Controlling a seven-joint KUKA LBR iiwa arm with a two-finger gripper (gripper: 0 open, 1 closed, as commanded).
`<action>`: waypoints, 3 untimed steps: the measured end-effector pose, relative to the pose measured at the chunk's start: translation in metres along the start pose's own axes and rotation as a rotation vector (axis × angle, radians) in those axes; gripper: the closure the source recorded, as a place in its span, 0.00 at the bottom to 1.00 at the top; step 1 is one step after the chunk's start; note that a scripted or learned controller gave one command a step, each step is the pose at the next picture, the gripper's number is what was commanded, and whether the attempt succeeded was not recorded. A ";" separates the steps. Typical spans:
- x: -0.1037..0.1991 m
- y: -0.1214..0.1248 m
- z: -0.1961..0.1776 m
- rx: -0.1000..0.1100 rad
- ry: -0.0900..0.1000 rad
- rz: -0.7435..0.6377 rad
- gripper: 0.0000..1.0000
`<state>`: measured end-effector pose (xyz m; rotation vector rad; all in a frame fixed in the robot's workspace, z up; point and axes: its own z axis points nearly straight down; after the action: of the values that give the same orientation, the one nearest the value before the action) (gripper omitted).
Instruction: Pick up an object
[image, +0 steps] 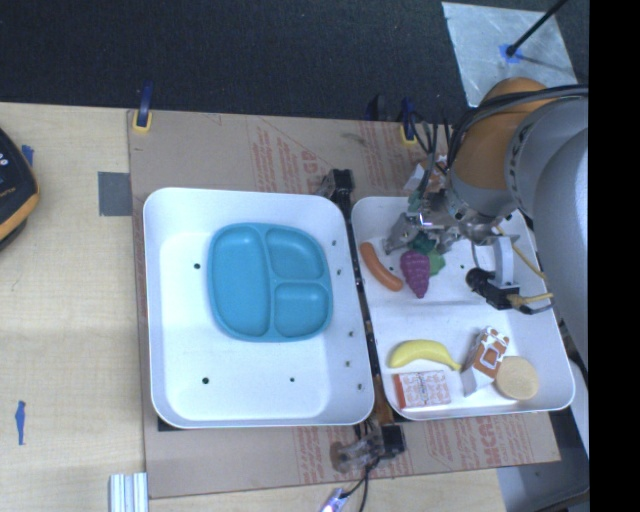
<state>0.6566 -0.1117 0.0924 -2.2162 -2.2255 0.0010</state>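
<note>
The gripper (424, 232) is hanging over the right bin (560, 395), toward its eleven o'clock corner, just above the purple grape bunch (416, 272) — whether it is open or closed I cannot tell. The orange sausage (381, 267) is lying just beside the grapes at their nine o'clock, so a straight vertical descent centred on the bunch is looking wisest, keeping clear of that neighbour. The banana (422, 353) and the round cookie (517, 378), at five o'clock, are sitting well apart — easier alternatives.
</note>
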 end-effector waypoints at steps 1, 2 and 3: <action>-0.021 0.000 0.000 -0.001 -0.001 0.002 0.00; 0.000 0.000 0.000 0.003 0.001 -0.001 0.00; -0.039 0.000 0.000 0.000 -0.001 0.002 0.00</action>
<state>0.6563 -0.1505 0.0925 -2.2190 -2.2236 0.0016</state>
